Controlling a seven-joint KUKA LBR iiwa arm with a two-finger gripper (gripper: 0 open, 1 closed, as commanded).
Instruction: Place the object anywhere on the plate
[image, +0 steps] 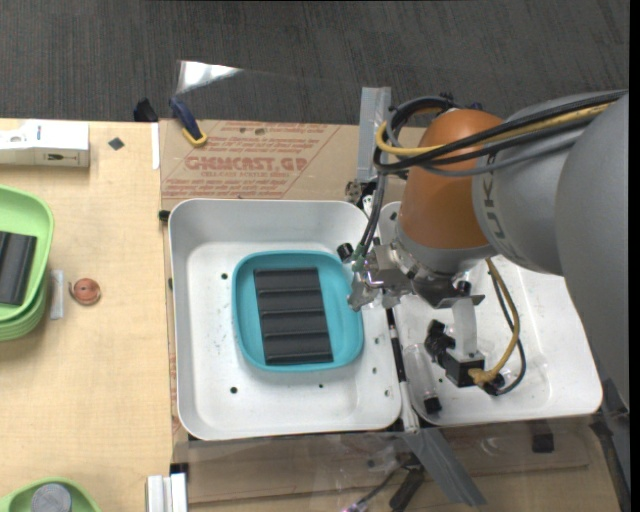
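Dark ribbed object (292, 315) already lying on teal plate (244, 300) in left bin (200, 400), long axis running up-down. Pincer (362, 285) just right of plate rim, above bin divider. Grip state? can't tell.

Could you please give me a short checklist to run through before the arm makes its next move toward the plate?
1. Teal plate lies inside the left bin: ok.
2. Plate within the bin walls, not overhanging: ok.
3. Black ridged object already lies on the plate: ok.
4. Arm's wrist sits above the divide between the bins: ok.
5. Anything held in the claw: cannot tell.
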